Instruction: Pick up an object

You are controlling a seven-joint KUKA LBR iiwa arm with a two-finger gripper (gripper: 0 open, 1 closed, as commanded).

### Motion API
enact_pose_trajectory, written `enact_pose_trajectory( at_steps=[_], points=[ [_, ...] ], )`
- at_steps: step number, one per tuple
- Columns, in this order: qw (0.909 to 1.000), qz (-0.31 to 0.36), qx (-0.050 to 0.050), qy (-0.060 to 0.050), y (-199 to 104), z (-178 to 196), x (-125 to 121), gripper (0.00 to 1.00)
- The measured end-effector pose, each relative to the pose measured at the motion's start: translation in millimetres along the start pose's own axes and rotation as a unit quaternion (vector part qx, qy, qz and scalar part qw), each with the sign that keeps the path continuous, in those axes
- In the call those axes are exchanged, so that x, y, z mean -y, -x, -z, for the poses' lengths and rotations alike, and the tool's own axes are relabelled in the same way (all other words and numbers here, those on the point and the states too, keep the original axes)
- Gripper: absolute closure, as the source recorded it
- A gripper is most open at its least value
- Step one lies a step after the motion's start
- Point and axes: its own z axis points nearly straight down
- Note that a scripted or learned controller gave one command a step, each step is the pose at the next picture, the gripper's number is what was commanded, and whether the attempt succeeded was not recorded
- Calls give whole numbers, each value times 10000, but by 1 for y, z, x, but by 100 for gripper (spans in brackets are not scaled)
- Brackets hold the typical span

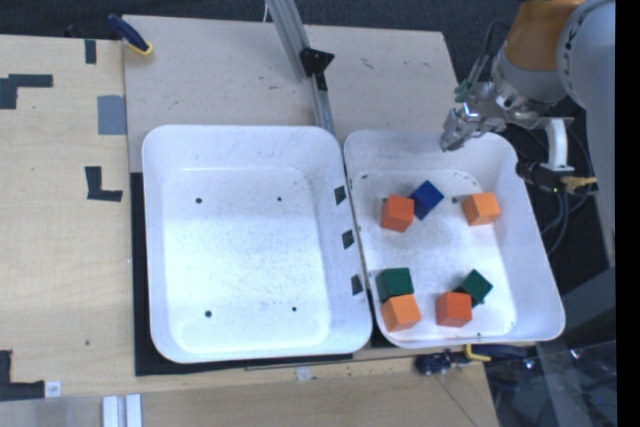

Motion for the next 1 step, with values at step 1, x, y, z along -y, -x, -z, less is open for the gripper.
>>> enact_pose_trajectory(
  at_steps=[1],
  points=[
    [10000,4,2,13,-2,56,-12,100]
  ],
)
